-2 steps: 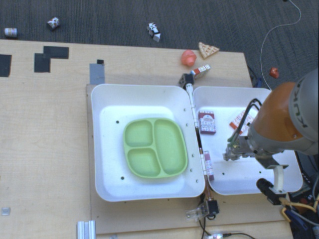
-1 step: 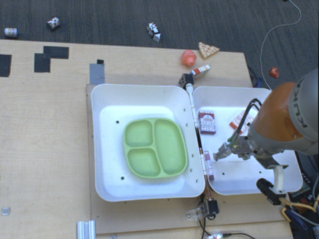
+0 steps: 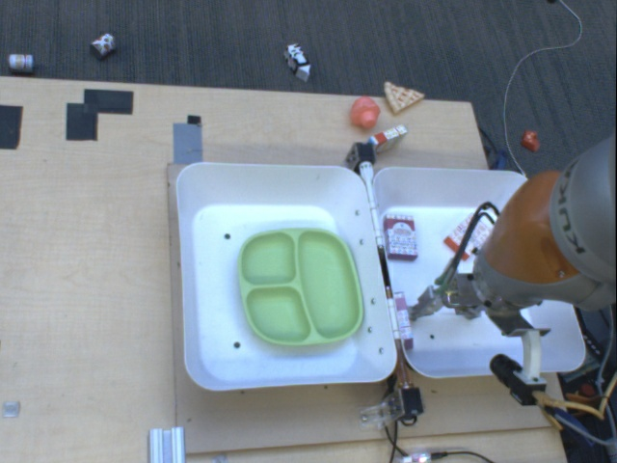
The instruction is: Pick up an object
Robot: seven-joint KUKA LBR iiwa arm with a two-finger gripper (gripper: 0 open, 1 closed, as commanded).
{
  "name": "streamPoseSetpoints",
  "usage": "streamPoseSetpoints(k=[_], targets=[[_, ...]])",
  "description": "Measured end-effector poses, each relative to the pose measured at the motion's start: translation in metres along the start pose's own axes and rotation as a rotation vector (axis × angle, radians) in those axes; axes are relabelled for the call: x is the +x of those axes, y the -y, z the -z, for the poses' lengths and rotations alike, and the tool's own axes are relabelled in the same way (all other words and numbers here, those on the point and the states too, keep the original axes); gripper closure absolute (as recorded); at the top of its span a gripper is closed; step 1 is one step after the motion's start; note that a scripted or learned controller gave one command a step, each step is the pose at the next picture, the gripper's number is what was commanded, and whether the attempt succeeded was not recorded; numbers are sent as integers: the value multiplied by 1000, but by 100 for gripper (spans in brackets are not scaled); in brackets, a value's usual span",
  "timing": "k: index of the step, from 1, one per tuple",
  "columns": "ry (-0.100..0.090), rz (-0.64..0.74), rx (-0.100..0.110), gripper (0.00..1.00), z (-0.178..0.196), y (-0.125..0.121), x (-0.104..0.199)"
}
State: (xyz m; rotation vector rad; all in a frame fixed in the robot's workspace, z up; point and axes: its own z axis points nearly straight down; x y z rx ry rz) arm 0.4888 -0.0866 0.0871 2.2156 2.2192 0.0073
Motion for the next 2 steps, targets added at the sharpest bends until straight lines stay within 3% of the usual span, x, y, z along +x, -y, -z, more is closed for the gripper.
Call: streamPoseSetpoints(k=[1, 2], targets=[[0, 2, -6, 100, 11, -2, 0], [0, 2, -6, 0, 11, -2, 0]])
